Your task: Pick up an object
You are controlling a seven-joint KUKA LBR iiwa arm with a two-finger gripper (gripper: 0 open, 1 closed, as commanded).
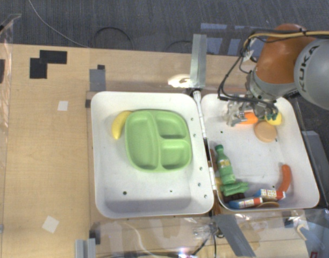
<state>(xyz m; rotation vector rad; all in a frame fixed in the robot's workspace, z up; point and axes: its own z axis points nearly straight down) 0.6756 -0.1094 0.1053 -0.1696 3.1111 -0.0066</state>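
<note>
Carrot (249,117), small and orange, lies at the back of the right bin (293,160), under the gripper (251,112). Whether the gripper is wide or narrow, I cannot tell. A yellow piece (276,118) and tan disc (265,133) sit just beside it, so the grasp may nudge them or slip.

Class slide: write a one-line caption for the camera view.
KUKA arm's gripper hovers over an orange item in the right bin.
</note>
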